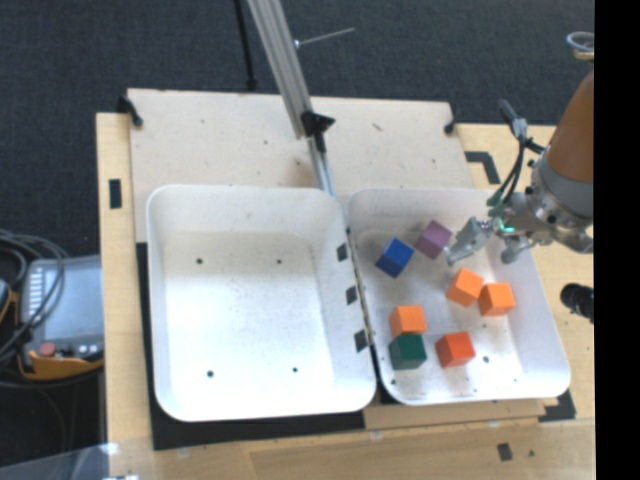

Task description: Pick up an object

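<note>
Arm: the grey arm with its orange band [574, 133] is seen at the 3 o'clock edge of the view, reaching in over the right bin.
Tool: the tool [487, 240] is seen above the upper part of the right bin, at 3 o'clock from the purple cube; two metal fingers [465, 242] are seen spread apart, with nothing between them.
Right bin: the white right bin [540, 373] holds seven cubes.
Purple cube: the purple cube [434, 238] lies toward 12 o'clock in the bin, just beside the tool's nearer finger; whether they touch cannot be told.
Blue cube: the blue cube [395, 258] is placed at 8 o'clock from the purple cube, near the bin's left wall.
Orange pair: an orange cube [464, 287] and a second orange cube [497, 298] are set touching, at 6 o'clock from the tool.
Lower group: a third orange cube [408, 320] sits directly at 12 o'clock of the dark green cube [407, 351], touching it; a red-orange cube [455, 349] lies at 3 o'clock from the green one.
Left bin: the white left bin [250, 303] is set beside the right bin on the surface [120, 268].
Post: a metal post [285, 58] is seen slanting up from between the bins toward 12 o'clock.
</note>
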{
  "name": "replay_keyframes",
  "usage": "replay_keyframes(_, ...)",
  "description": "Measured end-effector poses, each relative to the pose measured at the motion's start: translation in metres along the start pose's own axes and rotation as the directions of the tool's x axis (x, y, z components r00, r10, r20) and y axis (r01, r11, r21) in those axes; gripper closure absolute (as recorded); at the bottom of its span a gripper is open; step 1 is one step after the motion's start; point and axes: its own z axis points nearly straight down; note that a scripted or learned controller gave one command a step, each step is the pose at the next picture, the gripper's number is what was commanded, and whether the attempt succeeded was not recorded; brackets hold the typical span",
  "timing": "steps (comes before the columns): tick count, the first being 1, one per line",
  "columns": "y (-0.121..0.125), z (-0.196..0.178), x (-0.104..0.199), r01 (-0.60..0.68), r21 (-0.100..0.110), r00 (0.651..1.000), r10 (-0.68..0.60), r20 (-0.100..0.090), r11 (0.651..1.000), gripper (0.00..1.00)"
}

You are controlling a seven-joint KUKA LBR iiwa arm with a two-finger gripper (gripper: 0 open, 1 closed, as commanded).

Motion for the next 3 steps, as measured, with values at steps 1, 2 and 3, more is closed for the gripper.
replay_keyframes(1, 0.001, -0.002, 0.000, -0.001, -0.005, 1.000, 0.001, 0.001, 1.000, 0.00)
replay_keyframes(2, -0.001, 0.057, 0.007, -0.005, 0.001, 1.000, 0.005, 0.002, 1.000, 0.00)
replay_keyframes(3, -0.002, 0.100, 0.009, -0.005, 0.000, 1.000, 0.005, 0.003, 1.000, 0.00)
